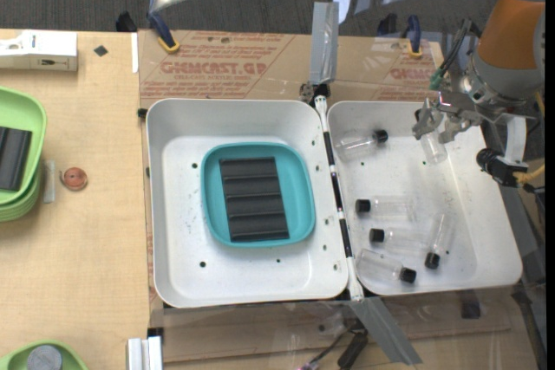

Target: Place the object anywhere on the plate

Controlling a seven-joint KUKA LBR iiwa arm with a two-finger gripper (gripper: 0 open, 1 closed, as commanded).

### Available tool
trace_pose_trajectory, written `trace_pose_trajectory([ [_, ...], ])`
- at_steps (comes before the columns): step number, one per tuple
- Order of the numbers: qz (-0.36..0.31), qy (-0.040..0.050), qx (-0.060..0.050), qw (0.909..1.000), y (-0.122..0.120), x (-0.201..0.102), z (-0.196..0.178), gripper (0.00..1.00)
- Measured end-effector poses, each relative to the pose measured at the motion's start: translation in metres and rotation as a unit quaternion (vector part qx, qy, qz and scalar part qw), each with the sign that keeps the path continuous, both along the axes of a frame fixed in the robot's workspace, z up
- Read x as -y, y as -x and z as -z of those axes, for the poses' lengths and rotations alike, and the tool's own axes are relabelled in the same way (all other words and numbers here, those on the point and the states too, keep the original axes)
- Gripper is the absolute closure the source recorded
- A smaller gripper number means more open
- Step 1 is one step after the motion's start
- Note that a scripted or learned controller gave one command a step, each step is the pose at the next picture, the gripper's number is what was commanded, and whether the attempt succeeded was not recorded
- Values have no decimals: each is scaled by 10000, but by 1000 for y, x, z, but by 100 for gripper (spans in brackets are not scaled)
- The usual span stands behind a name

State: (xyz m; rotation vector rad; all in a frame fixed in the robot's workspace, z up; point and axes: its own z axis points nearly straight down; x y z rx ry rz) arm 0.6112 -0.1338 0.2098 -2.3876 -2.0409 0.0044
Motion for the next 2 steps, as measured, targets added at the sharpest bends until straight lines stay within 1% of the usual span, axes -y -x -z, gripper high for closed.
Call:
trace_pose_trajectory([
  [1,0,0,0,10000,0,0,0,0],
  [2,-351,-34,8,9994,45,73,118,0],
])
